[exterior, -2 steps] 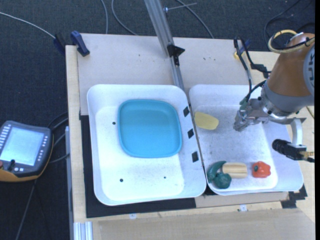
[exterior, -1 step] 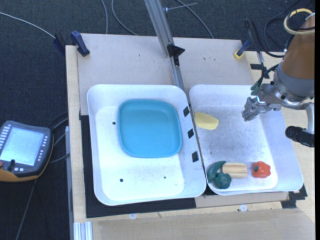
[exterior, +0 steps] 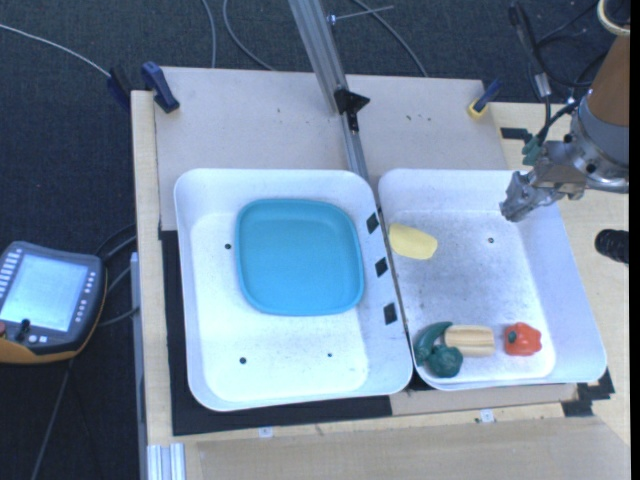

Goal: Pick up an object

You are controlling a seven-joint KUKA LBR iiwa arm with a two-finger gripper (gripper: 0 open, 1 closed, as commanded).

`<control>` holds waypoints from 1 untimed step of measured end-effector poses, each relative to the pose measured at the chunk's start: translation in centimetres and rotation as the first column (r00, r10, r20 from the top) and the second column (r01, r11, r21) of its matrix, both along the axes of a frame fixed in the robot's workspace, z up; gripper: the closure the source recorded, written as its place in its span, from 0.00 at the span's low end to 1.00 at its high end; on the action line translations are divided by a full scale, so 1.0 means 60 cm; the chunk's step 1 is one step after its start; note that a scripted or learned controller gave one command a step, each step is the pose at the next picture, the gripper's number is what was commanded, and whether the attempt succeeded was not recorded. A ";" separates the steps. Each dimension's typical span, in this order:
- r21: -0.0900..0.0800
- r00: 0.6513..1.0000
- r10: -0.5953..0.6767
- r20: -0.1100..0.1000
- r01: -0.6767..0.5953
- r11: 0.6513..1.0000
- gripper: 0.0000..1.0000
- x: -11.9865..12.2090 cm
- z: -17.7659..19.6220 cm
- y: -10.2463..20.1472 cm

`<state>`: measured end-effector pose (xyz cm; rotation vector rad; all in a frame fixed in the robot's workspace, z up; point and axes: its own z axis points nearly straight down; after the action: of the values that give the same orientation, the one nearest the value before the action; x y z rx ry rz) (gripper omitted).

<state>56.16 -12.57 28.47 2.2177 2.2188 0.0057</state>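
so the gripper [exterior: 517,204] hangs over the right bin [exterior: 560,298] near its far right rim, can't tell how it's set. yellow piece [exterior: 412,241] sits by the left wall; green veg [exterior: 438,349], tan block [exterior: 470,340], red pepper [exterior: 521,339] line the near edge. blue plate [exterior: 300,255] is in the left bin [exterior: 200,268].

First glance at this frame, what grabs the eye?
The big blue tray filling the middle of the left bin stands out most. Next, the small bright things in the right bin: a yellow piece near its upper left corner, and along the near edge a green item, a tan block and a red pepper in a row. The gripper hangs over the right bin's far right corner.
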 end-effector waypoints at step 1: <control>0.002 1.000 0.004 -0.006 -0.004 1.000 1.00 -0.001 -0.034 0.085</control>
<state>56.13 -7.48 26.41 2.2173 2.2270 0.0005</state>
